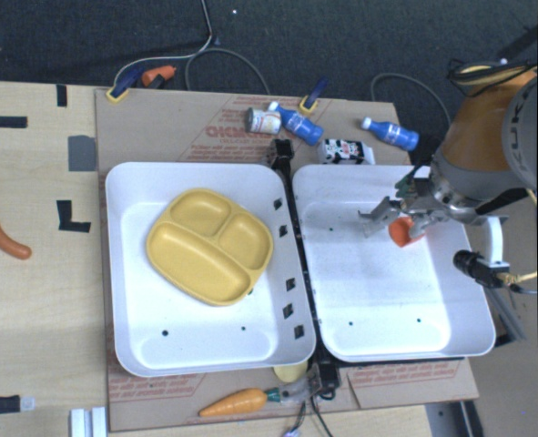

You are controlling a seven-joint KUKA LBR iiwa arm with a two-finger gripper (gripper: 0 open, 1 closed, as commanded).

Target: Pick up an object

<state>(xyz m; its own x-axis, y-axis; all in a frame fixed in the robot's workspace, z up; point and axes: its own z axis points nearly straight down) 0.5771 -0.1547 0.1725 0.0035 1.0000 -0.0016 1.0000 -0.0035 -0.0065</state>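
over the right bin (pixel 378 335), the end effector (pixel 398 217) grips an orange object (pixel 401 233).

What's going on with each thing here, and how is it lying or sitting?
Gripper: over the right bin, by an orange-red object.
Orange-red object: at the fingers; held or not, unclear.
Yellow divided plate: flat in left bin.
Right bin: on bench.
Carrot: lying outside, below bins.
Sausage: on bench, far left.
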